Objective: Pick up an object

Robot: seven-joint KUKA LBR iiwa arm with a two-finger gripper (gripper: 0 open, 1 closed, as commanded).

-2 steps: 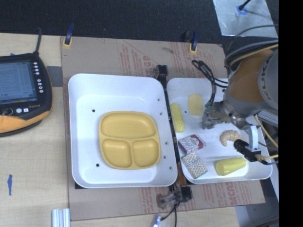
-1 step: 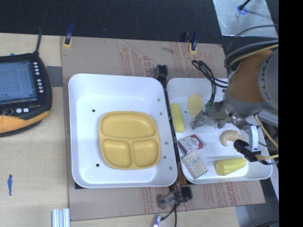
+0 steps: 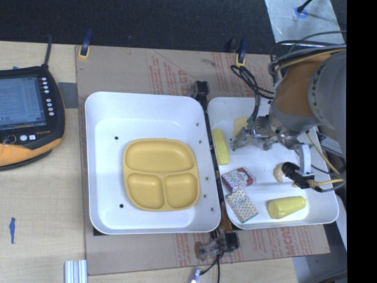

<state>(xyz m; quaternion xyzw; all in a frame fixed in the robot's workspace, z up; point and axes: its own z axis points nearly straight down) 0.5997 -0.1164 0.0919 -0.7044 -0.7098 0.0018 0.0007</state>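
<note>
The right bin (image 3: 330, 217) holds several small objects. A long yellow piece (image 3: 221, 146) lies along its left wall, with a small yellow lump (image 3: 239, 124) just behind it. A red and white packet (image 3: 237, 178) and a checkered packet (image 3: 242, 206) lie at the front left. At the front right lies a yellow cylinder (image 3: 287, 206), with a tan piece (image 3: 279, 171) behind it. My gripper (image 3: 246, 137) hangs low over the back of this bin, just right of the long yellow piece and beside the yellow lump. Nothing is visibly held.
The left bin (image 3: 100, 158) holds a yellow divided plate (image 3: 161, 174). A teach pendant (image 3: 23, 114) lies on the bench at far left. Clamps (image 3: 85, 43) (image 3: 240, 51) pin the cardboard at the back. Cables (image 3: 321, 152) trail from the arm over the right bin's right side.
</note>
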